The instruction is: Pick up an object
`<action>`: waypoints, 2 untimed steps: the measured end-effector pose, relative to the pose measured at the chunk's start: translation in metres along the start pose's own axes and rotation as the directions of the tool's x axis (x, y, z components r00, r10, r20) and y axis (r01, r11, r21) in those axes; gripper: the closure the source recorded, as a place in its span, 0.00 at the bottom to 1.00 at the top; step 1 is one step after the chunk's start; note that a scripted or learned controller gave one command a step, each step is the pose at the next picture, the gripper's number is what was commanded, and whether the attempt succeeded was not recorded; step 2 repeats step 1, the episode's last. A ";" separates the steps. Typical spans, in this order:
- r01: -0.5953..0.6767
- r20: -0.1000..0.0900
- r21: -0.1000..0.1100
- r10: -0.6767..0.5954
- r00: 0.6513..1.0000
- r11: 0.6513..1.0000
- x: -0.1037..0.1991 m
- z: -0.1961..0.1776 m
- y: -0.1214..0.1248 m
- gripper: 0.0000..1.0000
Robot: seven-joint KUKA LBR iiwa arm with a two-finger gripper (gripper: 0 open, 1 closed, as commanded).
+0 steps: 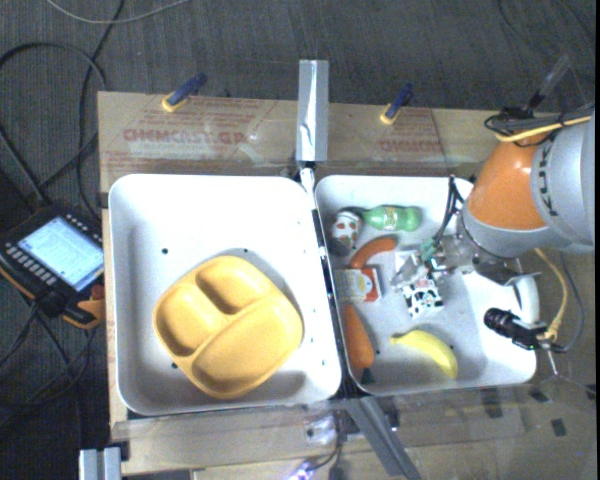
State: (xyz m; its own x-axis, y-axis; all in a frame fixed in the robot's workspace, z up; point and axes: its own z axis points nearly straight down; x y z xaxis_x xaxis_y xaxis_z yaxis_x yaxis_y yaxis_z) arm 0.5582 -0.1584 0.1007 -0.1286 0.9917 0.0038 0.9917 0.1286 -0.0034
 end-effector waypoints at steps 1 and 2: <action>-0.037 0.004 0.000 0.037 0.999 0.999 0.029 -0.095 0.010 1.00; -0.037 0.004 0.000 0.037 0.999 0.999 0.029 -0.095 0.010 1.00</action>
